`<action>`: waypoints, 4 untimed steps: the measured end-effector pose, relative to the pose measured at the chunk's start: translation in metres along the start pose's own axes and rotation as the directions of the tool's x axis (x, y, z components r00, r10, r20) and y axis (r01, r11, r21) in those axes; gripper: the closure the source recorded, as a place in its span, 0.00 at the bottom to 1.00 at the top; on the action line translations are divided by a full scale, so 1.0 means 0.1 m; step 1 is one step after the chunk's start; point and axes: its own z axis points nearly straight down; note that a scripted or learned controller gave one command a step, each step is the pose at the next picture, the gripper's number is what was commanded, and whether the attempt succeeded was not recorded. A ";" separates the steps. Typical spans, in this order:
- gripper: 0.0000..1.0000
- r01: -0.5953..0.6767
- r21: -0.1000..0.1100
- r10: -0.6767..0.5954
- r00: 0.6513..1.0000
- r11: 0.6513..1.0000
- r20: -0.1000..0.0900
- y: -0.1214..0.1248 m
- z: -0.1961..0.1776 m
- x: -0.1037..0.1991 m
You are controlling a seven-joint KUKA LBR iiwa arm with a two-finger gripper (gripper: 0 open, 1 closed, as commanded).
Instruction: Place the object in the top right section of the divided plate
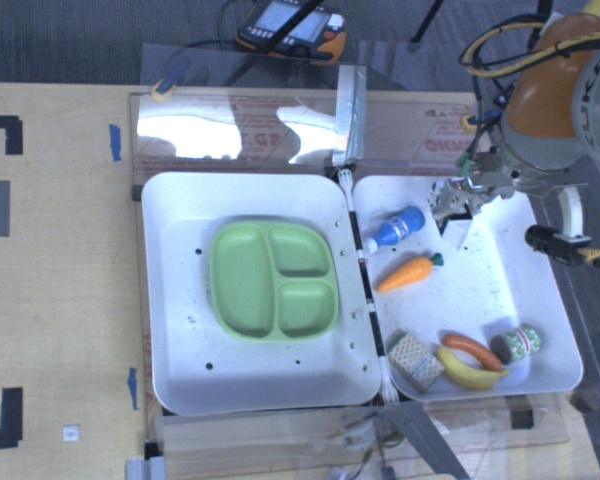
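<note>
One end effector (454, 211) just beside blue bottle (397, 226), apart, carrot (407, 273) below

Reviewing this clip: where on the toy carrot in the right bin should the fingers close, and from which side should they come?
Probably across the thick orange middle of the carrot, coming straight down from above. It lies flat and apart from the blue bottle, its length slanting from lower left up to the green top at right, so the fingers should close across that slant. The tapered tip would likely slip.

We see a matt green plastic divided plate (273, 280), smooth white plastic bins (170, 218), a glossy orange carrot (404, 274), a pale wood-look surface (55, 268), and shiny clear film (230, 128) catching glare behind.
</note>
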 end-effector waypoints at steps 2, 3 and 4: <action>1.00 0.069 0.001 -0.069 0.998 0.998 -0.001 -0.30 -0.06 0.78; 1.00 0.147 -0.001 -0.147 0.989 0.989 0.010 -0.98 -0.07 1.44; 1.00 0.089 -0.015 -0.088 0.996 0.996 0.030 -1.01 -0.01 1.54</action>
